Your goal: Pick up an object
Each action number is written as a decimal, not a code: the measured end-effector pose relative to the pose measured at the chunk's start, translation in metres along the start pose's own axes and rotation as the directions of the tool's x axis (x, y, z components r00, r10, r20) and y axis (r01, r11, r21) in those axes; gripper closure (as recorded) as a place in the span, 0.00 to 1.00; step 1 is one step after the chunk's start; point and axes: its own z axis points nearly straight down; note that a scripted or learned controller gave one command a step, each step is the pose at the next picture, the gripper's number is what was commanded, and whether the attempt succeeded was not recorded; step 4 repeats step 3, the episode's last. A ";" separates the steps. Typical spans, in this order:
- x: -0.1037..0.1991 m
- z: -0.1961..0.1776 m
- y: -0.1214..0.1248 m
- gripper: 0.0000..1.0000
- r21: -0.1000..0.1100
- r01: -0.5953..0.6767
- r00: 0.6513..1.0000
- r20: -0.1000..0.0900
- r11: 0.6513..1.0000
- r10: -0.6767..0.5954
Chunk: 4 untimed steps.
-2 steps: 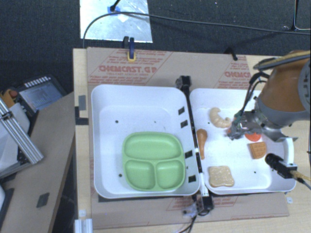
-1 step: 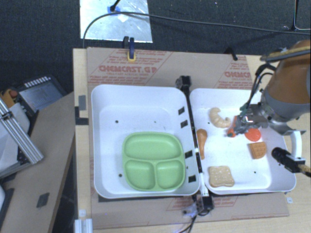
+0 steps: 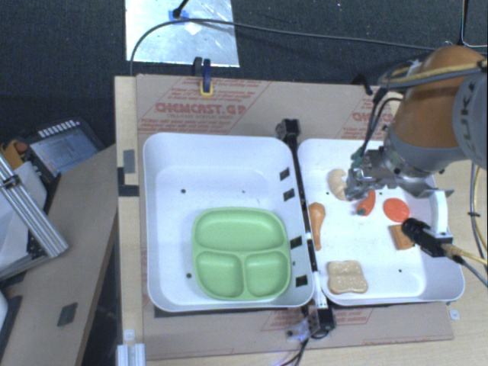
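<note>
Over in the right bin [image 3: 438, 280]: a handful of toy food bits, gripper [image 3: 357, 189] parked low among them.
Closest item: small red-orange piece [image 3: 367, 203], just beside the gripper tip, lying on the bin floor.
Fingers: can't tell if they're apart or together, too dark and blurry there.
Nearby stuff: pale cream lump [image 3: 336, 180] just left of the gripper, orange round piece [image 3: 396, 209] to its right, brown chunk [image 3: 401, 237] below that.
Further out: drumstick-looking piece [image 3: 316, 223] by the divider, waffle-like toast [image 3: 347, 277] near the front edge.
Left bin [image 3: 168, 166]: green divided tray [image 3: 240, 252], sitting flat.
</note>
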 end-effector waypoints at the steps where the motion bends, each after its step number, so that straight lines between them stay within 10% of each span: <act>1: 0.038 0.005 0.027 1.00 0.001 0.000 1.000 0.000 1.000 0.000; 3: 0.129 0.000 0.067 1.00 0.000 0.000 1.000 0.000 1.000 0.000; 4: 0.129 0.000 0.067 1.00 0.000 0.000 1.000 0.000 1.000 0.000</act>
